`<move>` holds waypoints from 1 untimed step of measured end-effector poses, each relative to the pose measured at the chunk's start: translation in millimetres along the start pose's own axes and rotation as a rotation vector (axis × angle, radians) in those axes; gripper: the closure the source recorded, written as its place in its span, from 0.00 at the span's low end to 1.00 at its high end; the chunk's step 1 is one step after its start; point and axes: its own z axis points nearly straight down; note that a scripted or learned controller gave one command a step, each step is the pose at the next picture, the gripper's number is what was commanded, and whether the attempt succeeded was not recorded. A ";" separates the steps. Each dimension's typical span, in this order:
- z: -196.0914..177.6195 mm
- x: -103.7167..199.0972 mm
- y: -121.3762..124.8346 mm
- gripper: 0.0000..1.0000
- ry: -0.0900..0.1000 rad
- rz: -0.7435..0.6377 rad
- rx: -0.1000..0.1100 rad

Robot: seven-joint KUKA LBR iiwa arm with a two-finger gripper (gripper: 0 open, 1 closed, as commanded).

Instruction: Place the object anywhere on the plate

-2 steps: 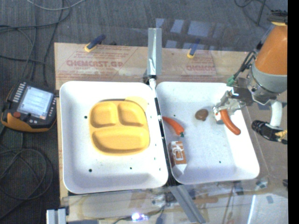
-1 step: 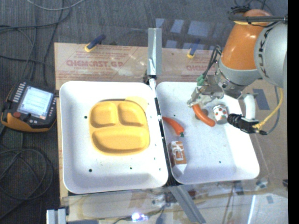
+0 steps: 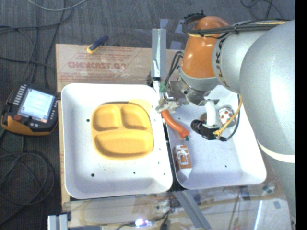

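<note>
At the near edge of the bench stand the two shallow white plastic bins, side by side: the left bin [image 3: 76, 176] and the right bin [image 3: 240, 171].

In the right bin, near its left wall and at about 7 o'clock from the bin's centre, lies a small brown rectangular packet with a white label [image 3: 183, 157]. Just beyond it, at about 10 o'clock from the centre, lies a long orange carrot-shaped object [image 3: 174, 123], slanted, with its far end under the gripper. A small white and red patterned object [image 3: 225, 114] sits at about 1 o'clock, partly hidden by a black cable part.

In the left bin, the yellow plastic plate with three compartments [image 3: 123, 130] rests a little right of the middle. The carrot is not on it; the bin walls are between them.

The two-finger gripper [image 3: 165, 102] hangs over the border of the two bins, at 12 o'clock from the carrot. I cannot tell how it stands or if it holds something.

Beyond the bins lies a brown cardboard sheet [image 3: 105, 63] with a small blue and yellow tool [image 3: 97, 44] on it. At 9 o'clock from the left bin there is an orange and grey handheld pendant with a lit screen [image 3: 31, 109].
</note>
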 end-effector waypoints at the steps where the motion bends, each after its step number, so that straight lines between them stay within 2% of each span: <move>1: -0.4 56.2 0.2 1.00 -0.003 -0.089 -0.001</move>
